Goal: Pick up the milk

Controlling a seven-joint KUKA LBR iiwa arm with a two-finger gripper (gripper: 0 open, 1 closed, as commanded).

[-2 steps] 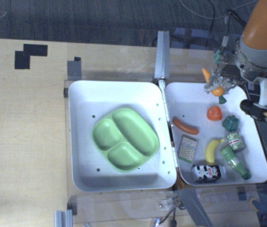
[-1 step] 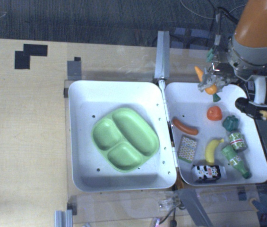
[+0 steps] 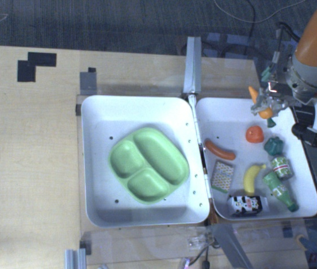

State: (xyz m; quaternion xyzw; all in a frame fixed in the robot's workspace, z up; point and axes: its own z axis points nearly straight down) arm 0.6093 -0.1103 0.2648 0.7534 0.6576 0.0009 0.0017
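Item: black-and-white cow-patterned milk carton (image 3: 244, 204), lying flat at right bin's (image 3: 220, 108) near wall, just beside yellow banana (image 3: 251, 179). Gripper (image 3: 266, 106) at far wall; jaw state cannot be told. Advice: descend centred, clearing banana.

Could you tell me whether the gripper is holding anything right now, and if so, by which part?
It cannot be told. The gripper overlaps a carrot in the right bin; the milk lies apart, untouched.

Pale wooden bench (image 3: 29, 167), dark carpet (image 3: 108, 7)
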